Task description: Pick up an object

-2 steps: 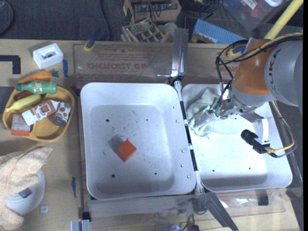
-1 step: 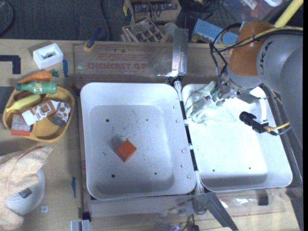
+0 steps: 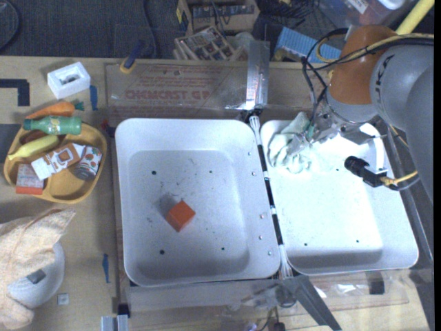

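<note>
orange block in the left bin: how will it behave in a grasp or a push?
The orange block looks small and solid with flat faces, so it is probably stiff and light. With those faces it should slide rather than roll if pushed. It sits apart from the left bin's walls, so a pinch likely has clearance on all sides.

We see two shallow white bins side by side. In the left bin an orange block lies alone near the middle. Over the right bin the grey arm reaches in from the right — its gripper sits low at the bin's far left corner, against a pale crumpled cloth. Beyond the bins on the left, a yellow bowl holds toy food, a green bottle among it.
</note>
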`<state>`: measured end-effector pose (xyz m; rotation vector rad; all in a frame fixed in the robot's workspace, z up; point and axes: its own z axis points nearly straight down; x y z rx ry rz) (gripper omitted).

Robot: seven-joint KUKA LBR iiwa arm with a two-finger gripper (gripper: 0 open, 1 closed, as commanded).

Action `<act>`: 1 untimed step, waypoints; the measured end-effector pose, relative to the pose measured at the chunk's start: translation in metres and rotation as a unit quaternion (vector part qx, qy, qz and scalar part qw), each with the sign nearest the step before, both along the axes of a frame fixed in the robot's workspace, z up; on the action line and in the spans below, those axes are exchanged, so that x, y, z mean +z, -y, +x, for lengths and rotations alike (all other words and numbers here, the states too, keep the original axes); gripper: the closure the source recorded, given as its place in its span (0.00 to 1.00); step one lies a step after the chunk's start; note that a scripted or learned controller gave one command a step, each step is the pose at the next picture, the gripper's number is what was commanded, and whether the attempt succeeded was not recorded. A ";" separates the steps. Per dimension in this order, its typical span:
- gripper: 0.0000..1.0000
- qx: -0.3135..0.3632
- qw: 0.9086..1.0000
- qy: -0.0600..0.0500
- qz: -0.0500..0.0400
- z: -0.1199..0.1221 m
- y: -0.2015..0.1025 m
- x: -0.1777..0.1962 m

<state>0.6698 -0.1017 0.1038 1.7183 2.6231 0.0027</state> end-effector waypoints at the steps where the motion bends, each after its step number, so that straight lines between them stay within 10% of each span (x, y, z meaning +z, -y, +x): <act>1: 1.00 -0.042 0.999 -0.002 0.001 -0.002 -0.066 0.110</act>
